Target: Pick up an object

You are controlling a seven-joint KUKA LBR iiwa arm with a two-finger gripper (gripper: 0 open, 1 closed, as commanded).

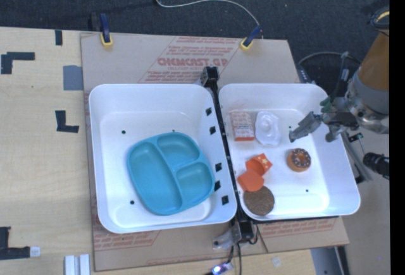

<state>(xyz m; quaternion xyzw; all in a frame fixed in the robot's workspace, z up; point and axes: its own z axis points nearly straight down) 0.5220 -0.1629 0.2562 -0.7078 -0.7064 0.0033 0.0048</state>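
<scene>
While the grey arm with the orange band [373,74] reaches in from the right side of the camera view, its two-finger gripper [316,130] hangs over the right-hand shallow white bin [338,201], near that bin's right wall, with its two dark fingers [304,128] spread apart and nothing between them. Just below the gripper, a small round doughnut with brown icing and coloured sprinkles [299,159] lies on the bin floor, apart from the fingers. Further left in the same bin, a clear crumpled plastic piece [267,128] sits beside a small white packet with red print [242,125] (the print is too small to read), the two close together near the bin's upper part. Below them lies an orange angular plastic piece [259,164], touching an orange round disc [252,181], and just beneath that a flat brown round cookie-like disc [259,201] rests near the bin's lower edge. Within the left-hand shallow white bin [104,116], a light blue divided plastic plate with three compartments [169,172] lies flat. Both bins stand side by side on a brown cardboard sheet with red lettering [183,62]
</scene>
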